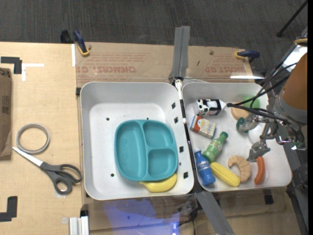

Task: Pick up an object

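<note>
My gripper (259, 150) hangs low over the right side of the right bin (279, 182), reaching in from the right. Just below it lie a red sausage (259, 171) and a tan croissant (240, 166). A yellow corn cob (225, 174), a blue bottle (204, 169) and a green bottle (215, 147) lie further left. A red-and-white carton (203, 126) and a black-and-white toy cow (210, 106) sit near the bin's back left. The arm's cables partly hide a tan round piece (238, 113) and a teal item (242, 125).
The left bin (93, 131) holds a teal divided plate (146, 150) with a yellow banana (161, 184) poking out under its front edge. On the bench to the left lie scissors (51, 170) and a tape ring (33, 138).
</note>
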You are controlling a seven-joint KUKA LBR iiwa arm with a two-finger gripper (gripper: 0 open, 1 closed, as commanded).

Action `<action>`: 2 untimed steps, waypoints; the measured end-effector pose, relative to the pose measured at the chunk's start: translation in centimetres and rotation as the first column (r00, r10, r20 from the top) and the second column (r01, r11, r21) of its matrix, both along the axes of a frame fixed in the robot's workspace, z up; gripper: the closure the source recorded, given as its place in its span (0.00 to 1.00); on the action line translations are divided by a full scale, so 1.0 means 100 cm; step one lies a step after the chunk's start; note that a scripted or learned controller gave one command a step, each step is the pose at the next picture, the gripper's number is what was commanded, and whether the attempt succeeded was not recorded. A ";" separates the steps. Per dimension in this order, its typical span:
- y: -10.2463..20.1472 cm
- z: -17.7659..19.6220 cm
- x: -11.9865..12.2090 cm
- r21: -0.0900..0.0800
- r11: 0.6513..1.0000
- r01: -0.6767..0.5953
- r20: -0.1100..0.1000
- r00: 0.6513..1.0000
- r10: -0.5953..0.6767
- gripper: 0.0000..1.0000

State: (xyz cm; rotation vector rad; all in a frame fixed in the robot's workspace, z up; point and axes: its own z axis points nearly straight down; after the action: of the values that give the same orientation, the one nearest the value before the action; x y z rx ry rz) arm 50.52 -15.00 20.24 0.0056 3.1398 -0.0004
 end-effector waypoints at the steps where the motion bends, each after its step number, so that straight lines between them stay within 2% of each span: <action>1: 0.018 -0.110 0.026 0.000 1.000 -0.027 0.001 1.000 0.027 0.00; 2: 0.050 -0.109 0.112 0.000 1.000 0.031 0.002 1.000 -0.031 0.00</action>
State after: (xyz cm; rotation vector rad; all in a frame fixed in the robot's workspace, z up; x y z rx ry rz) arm 61.67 -9.98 9.29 0.0540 3.1371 -0.0008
